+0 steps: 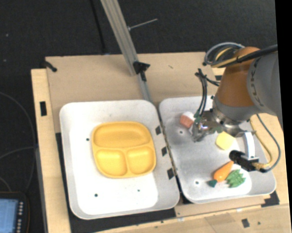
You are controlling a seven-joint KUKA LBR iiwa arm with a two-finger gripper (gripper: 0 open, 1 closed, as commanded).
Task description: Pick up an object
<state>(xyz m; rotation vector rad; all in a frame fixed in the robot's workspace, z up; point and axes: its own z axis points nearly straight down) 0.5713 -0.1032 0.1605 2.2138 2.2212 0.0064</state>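
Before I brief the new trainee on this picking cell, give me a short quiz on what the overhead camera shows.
1. True or false: the yellow divided tray sits in the left bin.
2. Which lies nearest the hand? A) carrot B) pink piece C) green piece
3. Fill in: the carrot lies in the ___ bin.

Key: 1 true; 2 B; 3 right

bench (108,76): pale wood | floor (30,27): dark carpet | screen (8,217): lower left, lit blue
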